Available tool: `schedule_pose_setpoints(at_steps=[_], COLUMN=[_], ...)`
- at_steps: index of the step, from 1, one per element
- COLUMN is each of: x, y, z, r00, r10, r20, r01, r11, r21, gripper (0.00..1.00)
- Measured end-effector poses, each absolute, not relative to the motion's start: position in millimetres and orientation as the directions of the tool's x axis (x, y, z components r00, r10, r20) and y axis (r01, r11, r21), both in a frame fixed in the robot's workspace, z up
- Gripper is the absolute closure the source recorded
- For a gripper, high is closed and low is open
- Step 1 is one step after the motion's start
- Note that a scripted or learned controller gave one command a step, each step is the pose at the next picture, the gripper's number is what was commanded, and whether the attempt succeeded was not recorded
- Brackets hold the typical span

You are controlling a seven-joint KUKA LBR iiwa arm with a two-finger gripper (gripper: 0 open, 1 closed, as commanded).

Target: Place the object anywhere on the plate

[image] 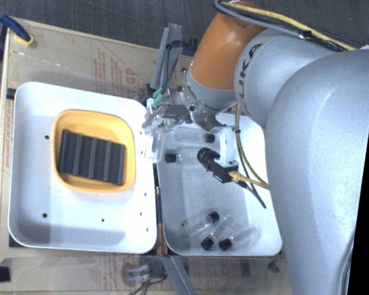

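Currently, the bench (82,54) carries 2 shallow white bins side by side. The left bin (19,209) holds a yellow plate (99,124) with a dark ribbed centre, set toward that bin's far edge. The right bin (184,198) holds clear plastic bottles with black caps (217,231), lying on their sides near its near edge, close together; 3 caps can be counted, but the bottle outlines are hard to separate. The grey arm (310,127), with its orange band (223,43), reaches over the right bin's far edge. The gripper (155,122) sits at the far-left corner of the right bin, over the rim shared with the left bin, well apart from the bottles. The finger state cannot be determined against the white rim. A black connector (213,162) with a yellow cable hangs beside the wrist.
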State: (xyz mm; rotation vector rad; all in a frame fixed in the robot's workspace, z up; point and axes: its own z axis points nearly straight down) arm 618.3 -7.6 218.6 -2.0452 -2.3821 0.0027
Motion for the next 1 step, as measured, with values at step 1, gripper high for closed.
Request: schedule_pose_setpoints(at_steps=[1], x=[618.4], y=[-7.6], z=[218.6], r00=[-0.152], r10=[0.988], r20=[0.000], r01=[0.988], r11=[0.152], r21=[-0.003], gripper=[0.00])
